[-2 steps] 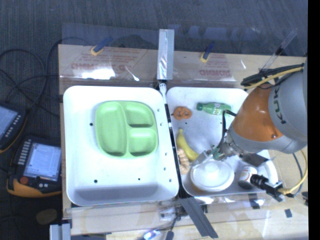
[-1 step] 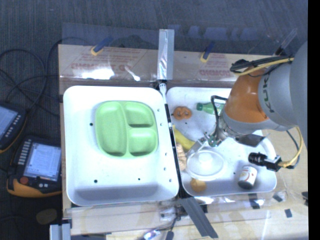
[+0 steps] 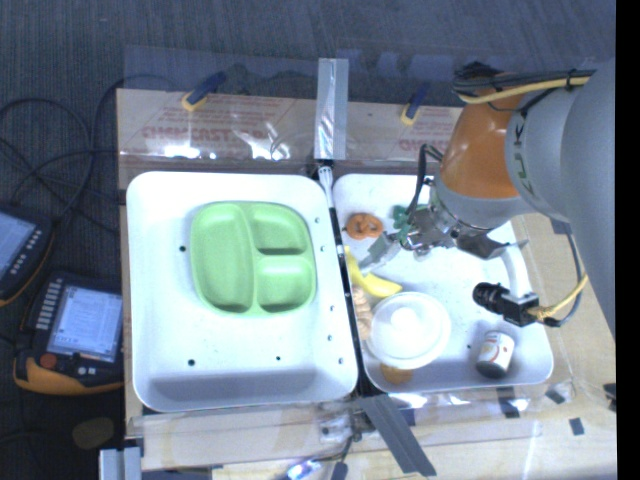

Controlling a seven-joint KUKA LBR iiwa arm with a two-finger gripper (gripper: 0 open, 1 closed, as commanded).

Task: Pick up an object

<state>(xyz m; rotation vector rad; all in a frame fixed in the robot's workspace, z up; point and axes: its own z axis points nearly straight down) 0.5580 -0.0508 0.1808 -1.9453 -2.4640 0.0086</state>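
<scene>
Gripper: the gripper (image 3: 385, 251) sits low in the upper left part of the right bin (image 3: 530, 368), just right of centre frame; whether it is released or clenched cannot be told, and nothing can be made out as grasped.
Arm: the grey arm (image 3: 570, 138) comes in from the upper right corner, its orange band (image 3: 478, 158) above the wrist over the bin's upper edge.
Banana: a yellow banana (image 3: 373, 282) lies just below the gripper, near the bin's left wall; touching or apart cannot be told.
Orange object: a small orange object (image 3: 362, 226) rests just up and left of the gripper, by the bin's upper left corner.
White bowl: a round white bowl (image 3: 408, 328) sits below the banana, in the lower left part of the right bin.
Can: a small can (image 3: 494, 352) lies on its side near the bin's lower right corner, well apart from the gripper.
Left bin: the left bin (image 3: 160, 338) fills the centre left of the frame.
Green tray: a green tray (image 3: 252, 256) with three compartments lies in the upper middle of the left bin.
Tablet: a handheld tablet (image 3: 75, 323) rests on the floor at the left edge of the frame.
</scene>
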